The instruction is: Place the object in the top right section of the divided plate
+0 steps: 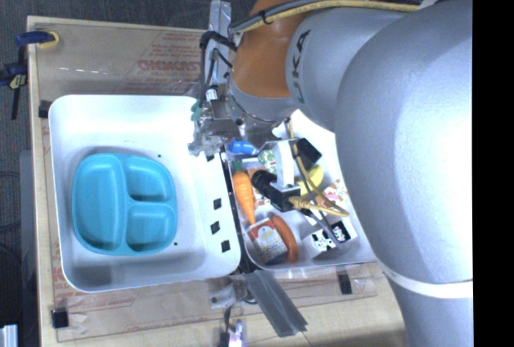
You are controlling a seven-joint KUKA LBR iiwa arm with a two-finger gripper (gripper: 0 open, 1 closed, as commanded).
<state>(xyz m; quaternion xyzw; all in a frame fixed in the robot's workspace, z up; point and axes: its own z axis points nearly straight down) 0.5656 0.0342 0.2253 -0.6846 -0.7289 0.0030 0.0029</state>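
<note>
A light blue divided plate (122, 202) lies in the left white bin (96, 116), with one large section on its left side and two smaller ones on its right. My gripper (206, 136) hangs over the wall between the two bins, above and to the right of the plate. I see nothing clearly held in it. Just right of the gripper, in the right bin, lie a small blue item (240, 149) and an orange carrot (243, 194).
The right bin (353, 253) is crowded: a red sausage-like piece (275, 238), a yellow item (314, 177) and a white block with black marks (332, 235). The grey arm with its orange band (265, 48) covers the bin's upper right part.
</note>
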